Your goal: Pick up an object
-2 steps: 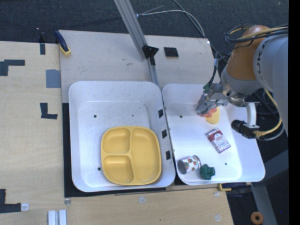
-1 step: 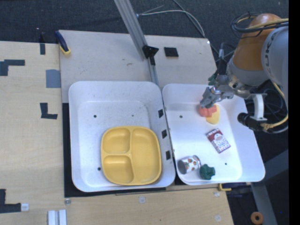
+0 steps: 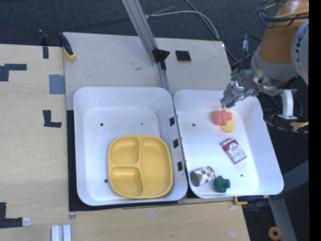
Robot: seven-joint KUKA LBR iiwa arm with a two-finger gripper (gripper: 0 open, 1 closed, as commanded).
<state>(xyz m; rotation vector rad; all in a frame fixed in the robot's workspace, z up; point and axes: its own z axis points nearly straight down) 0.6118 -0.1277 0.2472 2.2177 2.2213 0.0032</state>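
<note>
**Operator:** While the gripper (image 3: 226, 102) hangs at the upper right of the frame, just above the red and yellow toy (image 3: 223, 119), I can't tell from this slanted view how its tips stand. They blur into one dark point. Nothing shows between them, so I won't claim it has anything.

**Spotter:** Which thing would you go for?

**Operator:** That toy, since it lies just below the tip, near the top of the right bin (image 3: 266, 139). It looks like a small soft lump, red on one side, yellow on the lower right. I'd judge it light and a bit squashy, so it should give under the squeeze and not skid away. I'd take it across its narrow middle, where the two colours meet.

**Spotter:** Other candidates?

**Operator:** Further down the same bin there's a small red and white packet (image 3: 233, 150), lying flat. Flat and thin means little to pinch, and probably a slick wrapper, so it's a poor choice. Near the bottom edge sit a small white cup (image 3: 202, 176), tipped on its side, and a green toy (image 3: 221, 185) touching it or just beside it. Being crowded together, they're awkward.

**Spotter:** And the left side?

**Operator:** The left bin (image 3: 90, 114) holds a yellow divided plate (image 3: 140, 165). It's stiff, wide and low, and well apart from the arm. I'd leave it alone.
</note>
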